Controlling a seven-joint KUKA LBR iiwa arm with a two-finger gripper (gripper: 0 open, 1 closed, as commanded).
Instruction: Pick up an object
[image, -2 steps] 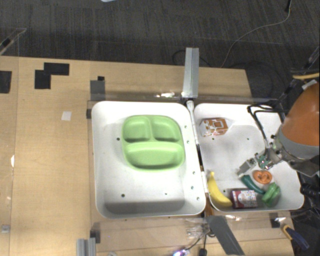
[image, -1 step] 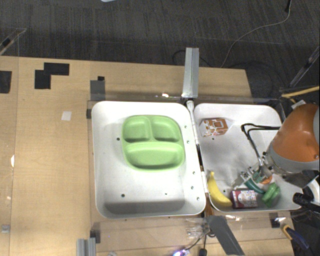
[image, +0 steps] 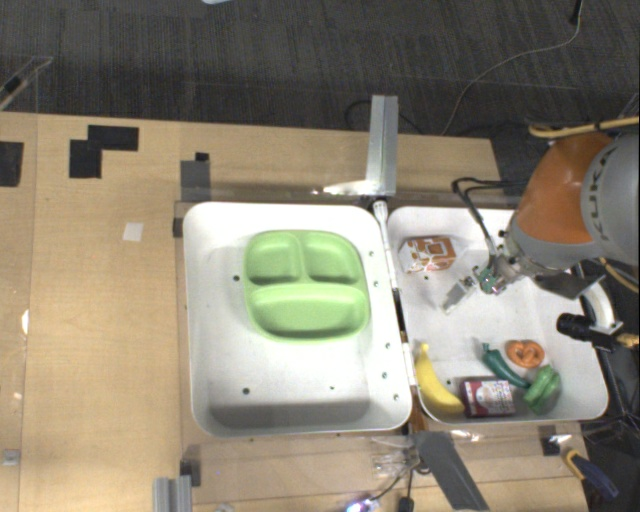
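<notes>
Objects are lying in the right bin (image: 598, 400): we are seeing a banana (image: 434, 381) and a dark can (image: 489, 397) along its near edge, and a snack packet (image: 429, 254) at its far-left corner. We are seeing the gripper (image: 470, 287) hovering mid-bin; its finger state we cannot tell.

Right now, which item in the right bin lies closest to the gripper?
The flat white packet with orange-brown print, just left of the gripper; the yellow banana, dark can and green-orange toy lie along the near edge.
</notes>
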